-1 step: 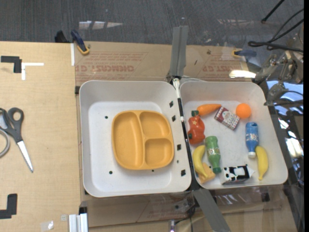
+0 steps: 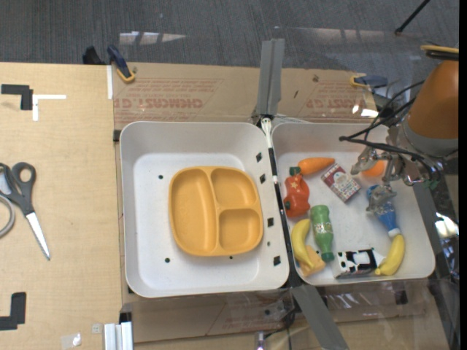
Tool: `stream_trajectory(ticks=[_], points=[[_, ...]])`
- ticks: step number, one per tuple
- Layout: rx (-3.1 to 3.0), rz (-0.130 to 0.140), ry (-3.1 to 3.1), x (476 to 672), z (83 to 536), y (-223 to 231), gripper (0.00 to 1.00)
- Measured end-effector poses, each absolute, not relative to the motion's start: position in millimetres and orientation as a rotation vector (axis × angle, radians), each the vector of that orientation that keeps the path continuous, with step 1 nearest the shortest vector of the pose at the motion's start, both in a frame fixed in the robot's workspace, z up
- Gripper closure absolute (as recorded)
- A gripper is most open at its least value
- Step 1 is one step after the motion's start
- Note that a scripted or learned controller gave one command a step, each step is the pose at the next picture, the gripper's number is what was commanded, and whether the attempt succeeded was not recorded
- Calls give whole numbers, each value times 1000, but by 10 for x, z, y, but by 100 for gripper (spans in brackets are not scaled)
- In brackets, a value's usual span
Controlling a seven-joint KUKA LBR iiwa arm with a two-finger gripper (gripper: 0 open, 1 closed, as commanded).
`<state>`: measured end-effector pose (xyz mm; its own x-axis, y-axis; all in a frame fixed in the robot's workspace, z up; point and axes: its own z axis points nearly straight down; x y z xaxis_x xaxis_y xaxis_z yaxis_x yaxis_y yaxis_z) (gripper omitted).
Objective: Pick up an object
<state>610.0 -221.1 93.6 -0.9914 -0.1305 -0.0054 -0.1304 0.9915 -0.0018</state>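
Note:
My gripper [image 2: 379, 169] hangs over the back right part of the right bin [image 2: 423, 272], under the grey arm with its orange band [image 2: 438, 100]. Its fingers [image 2: 359, 166] stand open. A small orange object [image 2: 374, 169] shows in the gap between them, and I cannot tell whether they touch it. A blue bottle [image 2: 384, 208] lies just in front of the gripper. A red and white packet [image 2: 341, 183] and a carrot [image 2: 315, 165] lie to its left.
The right bin also holds a red pepper [image 2: 295, 194], a green bottle [image 2: 321, 229], two bananas [image 2: 303, 245] [image 2: 394, 255] and a black-and-white toy [image 2: 356, 261]. A yellow divided plate [image 2: 217, 210] lies in the left bin [image 2: 139, 195]. Scissors [image 2: 25, 203] lie on the bench at far left.

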Motion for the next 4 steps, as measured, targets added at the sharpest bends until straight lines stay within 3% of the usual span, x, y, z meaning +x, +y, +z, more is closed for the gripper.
stream_trajectory(ticks=[1,2,3,4], points=[[-199,-1,3132,5901,933,-2211,0],[-96,-1,3134,6171,933,-2022,0],[-200,0,3131,6301,932,-912,0],[-177,-1,3133,5918,931,-1461,0]])
